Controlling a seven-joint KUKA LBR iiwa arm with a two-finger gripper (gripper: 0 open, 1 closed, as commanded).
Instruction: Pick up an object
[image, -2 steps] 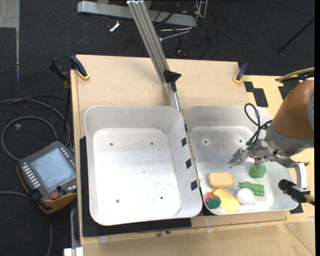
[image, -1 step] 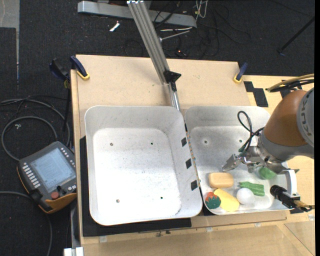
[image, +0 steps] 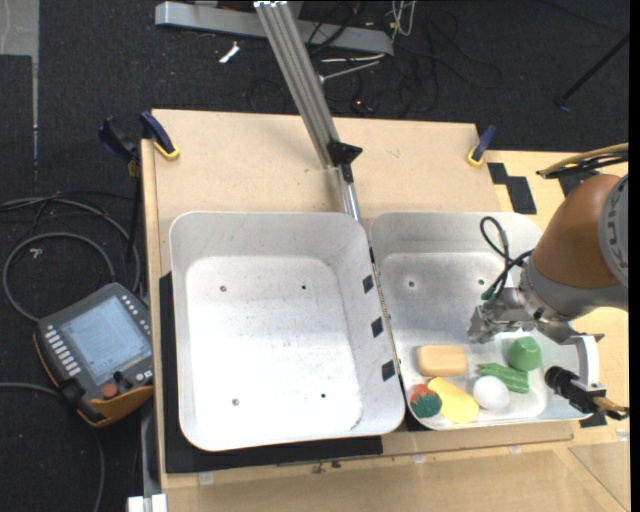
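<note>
dark carpet strewn with cables surrounds the plywood counter, which carries two shallow white bins side by side, the left bin at the frame's centre and the right bin toward the right edge. the grey and orange arm reaches in from the right, its gripper low over the right bin's middle; whether the fingers are spread or pressed together cannot be told. just below it, in the bin's lower right corner, cluster a tan block, a green cup-like piece, a green pod, a white ball, a yellow piece and a red and green piece.
</note>
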